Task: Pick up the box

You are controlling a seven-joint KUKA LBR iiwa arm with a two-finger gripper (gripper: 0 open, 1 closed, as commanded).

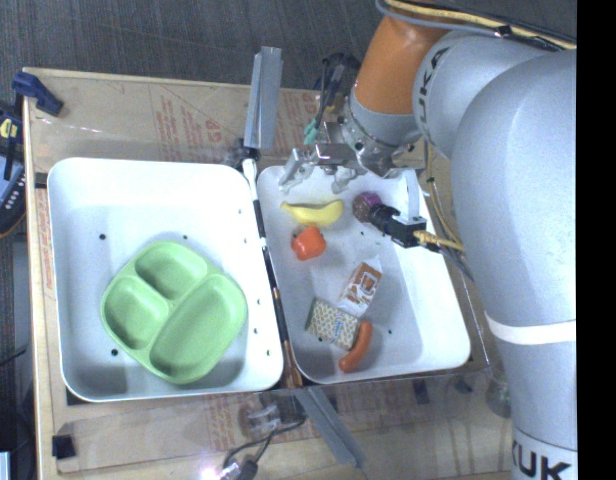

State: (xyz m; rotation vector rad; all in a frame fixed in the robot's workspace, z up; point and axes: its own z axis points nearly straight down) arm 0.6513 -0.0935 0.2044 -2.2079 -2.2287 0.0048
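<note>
The tool [315, 169] is seen with fingers spread wide, holding nothing, above the right bin's [443, 343] far edge. The box [362, 287] lies mid-bin, near its right wall.

Pale wooden bench [148, 118] on dark carpeted floor [138, 18], evenly lit

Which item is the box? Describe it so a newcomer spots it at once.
Start at the right white bin, the one the grey arm reaches over. Near its front edge, below the small brown-and-white packet and touching the orange sausage, lies the box. It is the only flat, square-cornered item with a fine checked pattern; the banana and other toy foods are rounded.
</note>
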